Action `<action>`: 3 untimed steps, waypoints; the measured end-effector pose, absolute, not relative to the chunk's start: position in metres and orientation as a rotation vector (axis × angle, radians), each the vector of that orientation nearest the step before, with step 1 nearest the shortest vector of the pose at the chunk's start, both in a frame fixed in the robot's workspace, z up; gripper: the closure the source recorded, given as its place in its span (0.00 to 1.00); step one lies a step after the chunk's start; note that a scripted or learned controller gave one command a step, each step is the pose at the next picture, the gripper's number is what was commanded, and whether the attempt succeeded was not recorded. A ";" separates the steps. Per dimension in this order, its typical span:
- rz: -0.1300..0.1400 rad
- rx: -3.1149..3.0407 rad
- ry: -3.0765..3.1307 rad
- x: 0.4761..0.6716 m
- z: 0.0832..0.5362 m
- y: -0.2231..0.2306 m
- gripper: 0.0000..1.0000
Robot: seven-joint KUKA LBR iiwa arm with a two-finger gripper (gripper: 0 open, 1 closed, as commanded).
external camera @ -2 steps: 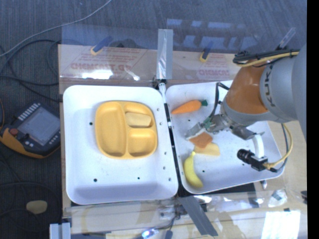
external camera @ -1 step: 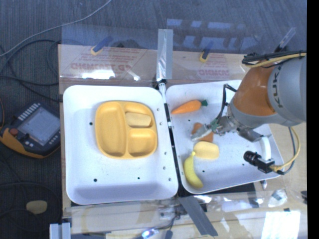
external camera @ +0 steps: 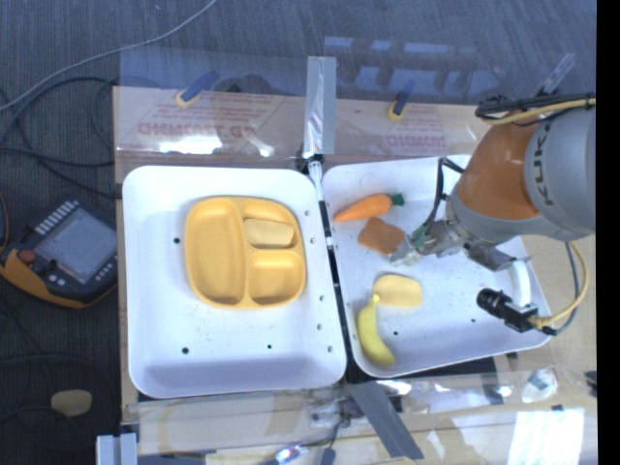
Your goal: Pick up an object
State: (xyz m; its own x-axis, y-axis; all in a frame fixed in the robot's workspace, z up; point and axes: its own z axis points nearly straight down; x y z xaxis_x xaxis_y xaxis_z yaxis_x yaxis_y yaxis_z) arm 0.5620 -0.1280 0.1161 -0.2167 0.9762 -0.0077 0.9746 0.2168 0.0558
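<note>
The tool (external camera: 412, 248) is seen low in the right bin (external camera: 455, 342), touching the brown block (external camera: 381, 235); finger state cannot be told. Carrot (external camera: 363, 207), pale piece (external camera: 398, 291) and banana (external camera: 373, 332) lie nearby.

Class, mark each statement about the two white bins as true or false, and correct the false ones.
1. The yellow divided plastic tray lies in the left bin. True.
2. The orange carrot lies inside that tray. False: it lies in the right bin.
3. The yellow banana lies in the right bin. True.
4. The grey arm's gripper is over the left bin. False: it is over the right bin, beside the brown block.
</note>
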 end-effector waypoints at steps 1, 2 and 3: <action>0.063 1.937 2.419 0.563 0.118 -0.127 0.00; 0.022 1.739 2.588 0.638 0.099 -0.112 0.00; 0.028 1.734 2.584 0.641 0.111 -0.110 1.00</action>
State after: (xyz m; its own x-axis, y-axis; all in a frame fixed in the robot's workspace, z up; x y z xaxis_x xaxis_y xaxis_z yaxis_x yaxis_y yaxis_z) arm 0.6405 -0.1104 0.1113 -0.3787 0.9254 -0.0141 0.9249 0.3790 0.0312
